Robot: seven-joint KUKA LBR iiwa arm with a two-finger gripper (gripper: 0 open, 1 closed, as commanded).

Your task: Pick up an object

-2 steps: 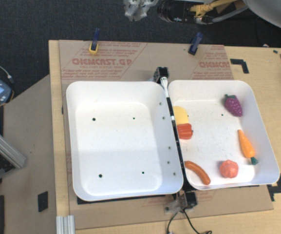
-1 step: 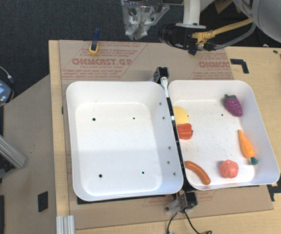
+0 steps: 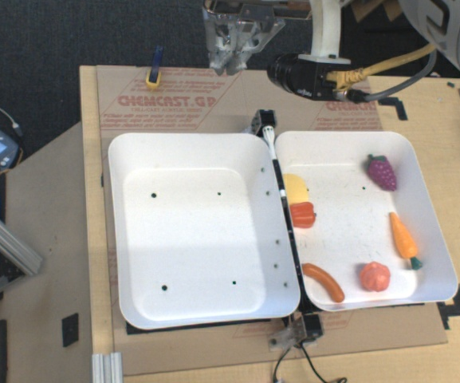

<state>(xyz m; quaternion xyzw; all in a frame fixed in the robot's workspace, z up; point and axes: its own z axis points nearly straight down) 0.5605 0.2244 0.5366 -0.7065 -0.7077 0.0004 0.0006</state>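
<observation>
Cardboard bench [image 3: 182, 94], two white bins [image 3: 134, 214], toy foods in rt bin, gripper [image 3: 231, 50] above bench, grip state unclear

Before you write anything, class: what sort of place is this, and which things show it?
Probably a robotics lab test bench. A robot hand hangs above two white bins, the right one holding toy foods such as a carrot and grapes, all on a cardboard-covered bench.
</observation>
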